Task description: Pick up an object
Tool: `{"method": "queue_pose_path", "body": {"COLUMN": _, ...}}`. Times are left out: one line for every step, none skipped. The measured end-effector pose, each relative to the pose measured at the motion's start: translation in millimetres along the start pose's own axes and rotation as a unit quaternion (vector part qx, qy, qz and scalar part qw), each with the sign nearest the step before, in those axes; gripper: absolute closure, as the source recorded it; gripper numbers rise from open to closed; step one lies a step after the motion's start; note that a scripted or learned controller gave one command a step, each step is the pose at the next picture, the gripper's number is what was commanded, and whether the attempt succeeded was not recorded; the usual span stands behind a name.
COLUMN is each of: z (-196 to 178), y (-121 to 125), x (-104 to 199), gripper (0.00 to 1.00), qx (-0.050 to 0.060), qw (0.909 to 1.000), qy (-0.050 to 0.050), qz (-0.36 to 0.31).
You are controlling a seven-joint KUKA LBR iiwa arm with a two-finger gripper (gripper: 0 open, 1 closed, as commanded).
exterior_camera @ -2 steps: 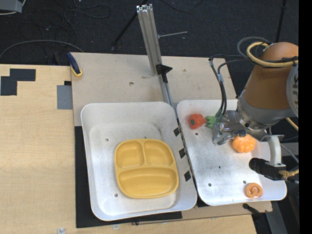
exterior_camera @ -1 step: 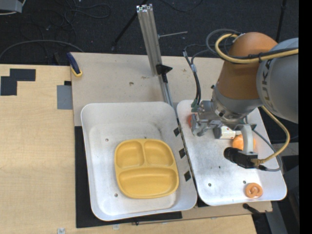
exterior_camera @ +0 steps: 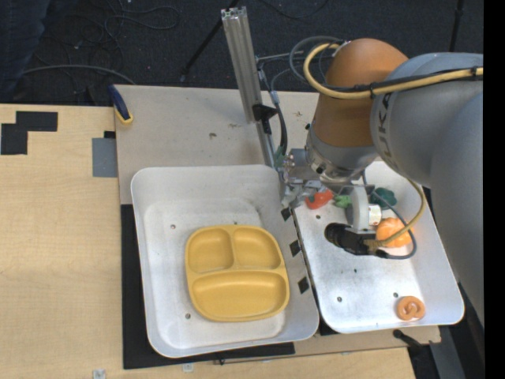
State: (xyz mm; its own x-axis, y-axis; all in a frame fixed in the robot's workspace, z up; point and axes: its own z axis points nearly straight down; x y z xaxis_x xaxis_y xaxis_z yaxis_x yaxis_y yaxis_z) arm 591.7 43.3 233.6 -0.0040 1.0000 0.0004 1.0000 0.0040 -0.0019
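The likeliest target is the small red object (exterior_camera: 319,199), lying just beside the jaws on the floor of the right bin (exterior_camera: 355,294), with a green piece (exterior_camera: 341,200) touching or nearly touching its far side. It looks light and rounded (probably plastic or rubber, so a little slippery); a grip across its narrow middle seems safest. It is bright red with a dull sheen. Whether the jaws are parted or clenched, I cannot tell.

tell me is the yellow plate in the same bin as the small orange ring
No, the yellow plate sits in the left bin and the orange ring lies in the right bin.
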Motion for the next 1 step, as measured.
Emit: {"method": "queue_pose_path", "body": {"z": -6.5, "y": 22.8, "x": 43.1, "gripper": 1.0, "qx": -0.001, "qw": 1.0, "qy": 0.0, "qz": 0.0}}
